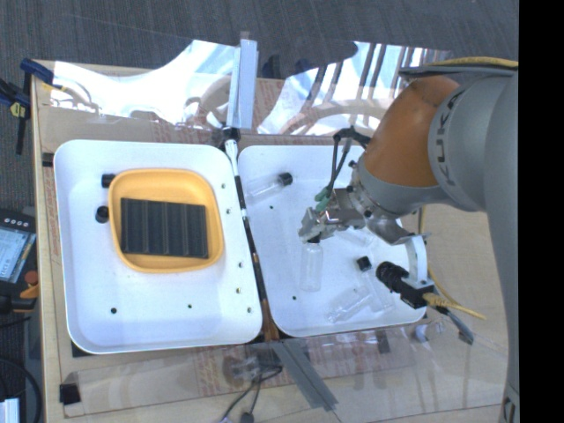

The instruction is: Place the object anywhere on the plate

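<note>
Hovering low over right bin [282,320], gripper [315,225] sits just above clear vial [310,265]; can't tell its opening, nothing seen held. Plate [167,188] w/ dark ribbed insert lies in left bin [79,307], well apart. Advise: centre over vial, confirm grasp before lift, clear divider btwn bins, release low on plate.

A dark grey ribbed floor [132,7] stretches beyond the far edge of a wooden bench [458,227]. Along the bench's back edge stand clear, reflective panels [176,77] that catch bright light, split by an upright metal post [242,77]. At the left edge sits a small device with a lit screen [13,254].
</note>
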Robot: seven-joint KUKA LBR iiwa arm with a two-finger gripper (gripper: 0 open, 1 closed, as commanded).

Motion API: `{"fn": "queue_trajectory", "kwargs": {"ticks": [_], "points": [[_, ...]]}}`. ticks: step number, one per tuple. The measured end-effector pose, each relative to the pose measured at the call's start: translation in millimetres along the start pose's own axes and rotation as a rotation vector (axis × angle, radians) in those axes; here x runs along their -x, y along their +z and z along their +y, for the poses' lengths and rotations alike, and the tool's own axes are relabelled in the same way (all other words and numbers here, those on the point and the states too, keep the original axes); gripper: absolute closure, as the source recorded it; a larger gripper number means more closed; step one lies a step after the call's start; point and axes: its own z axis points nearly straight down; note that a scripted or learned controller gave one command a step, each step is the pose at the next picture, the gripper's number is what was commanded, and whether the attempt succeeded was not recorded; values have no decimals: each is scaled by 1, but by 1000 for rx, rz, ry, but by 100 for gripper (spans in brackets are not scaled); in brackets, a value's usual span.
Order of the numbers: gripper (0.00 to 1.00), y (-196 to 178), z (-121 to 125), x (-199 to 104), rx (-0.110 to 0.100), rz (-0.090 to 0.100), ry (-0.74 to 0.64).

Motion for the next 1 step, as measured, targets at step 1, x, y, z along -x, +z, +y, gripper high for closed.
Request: {"fn": "queue_trajectory", "kwargs": {"ticks": [1], "points": [[100,-103,46,-24,1,-1,-224]]}}
